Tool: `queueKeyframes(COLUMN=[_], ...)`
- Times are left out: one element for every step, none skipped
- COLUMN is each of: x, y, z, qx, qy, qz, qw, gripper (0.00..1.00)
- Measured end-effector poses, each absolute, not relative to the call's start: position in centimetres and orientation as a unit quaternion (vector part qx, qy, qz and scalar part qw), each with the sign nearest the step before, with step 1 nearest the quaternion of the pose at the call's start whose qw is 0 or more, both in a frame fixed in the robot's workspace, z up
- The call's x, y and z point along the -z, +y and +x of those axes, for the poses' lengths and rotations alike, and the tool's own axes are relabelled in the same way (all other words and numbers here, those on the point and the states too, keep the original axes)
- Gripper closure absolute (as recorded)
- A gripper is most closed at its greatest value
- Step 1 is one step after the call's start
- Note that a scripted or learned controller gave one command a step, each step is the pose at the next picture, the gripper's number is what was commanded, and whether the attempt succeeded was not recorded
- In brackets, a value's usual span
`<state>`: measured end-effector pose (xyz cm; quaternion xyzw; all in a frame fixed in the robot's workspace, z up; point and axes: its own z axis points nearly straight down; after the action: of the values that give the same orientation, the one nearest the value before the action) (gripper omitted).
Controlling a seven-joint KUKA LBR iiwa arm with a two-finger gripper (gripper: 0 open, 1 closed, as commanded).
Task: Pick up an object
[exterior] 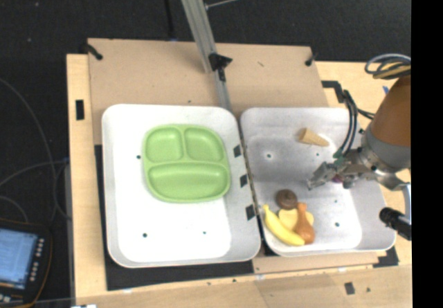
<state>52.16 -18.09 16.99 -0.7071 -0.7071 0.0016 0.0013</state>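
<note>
The right bin [277,133] holds several small things. A tan wedge [313,137] lies near its back. Close to its front edge sit a brown round piece [286,198], a yellow banana [279,226] and an orange drumstick-shaped piece [304,224], all bunched together. My gripper [325,176] hangs low over the middle right of this bin, between the wedge and the front cluster, right of the brown piece. Nothing shows held in it.
The left bin [124,230] carries a green three-compartment plate [185,163]. A metal pole [197,16] slants up from between the bins at the back. Bare white floor lies in the right bin's left half.
</note>
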Motion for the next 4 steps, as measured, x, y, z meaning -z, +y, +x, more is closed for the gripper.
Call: queueKeyframes(x=[-10.7, -10.1, -11.2, -15.6], y=[-17.8, -17.9, -18.1, -18.6], z=[52.1, 52.1, 52.2, 52.6], qx=[-0.0016, -0.0007, 0.0009, 0.0013], qy=[-0.707, -0.706, -0.705, -0.707], qz=[-0.707, -0.708, -0.709, -0.707], qw=[0.002, 0.0, -0.002, -0.003], gripper=[0.0, 0.0, 1.0, 1.0])
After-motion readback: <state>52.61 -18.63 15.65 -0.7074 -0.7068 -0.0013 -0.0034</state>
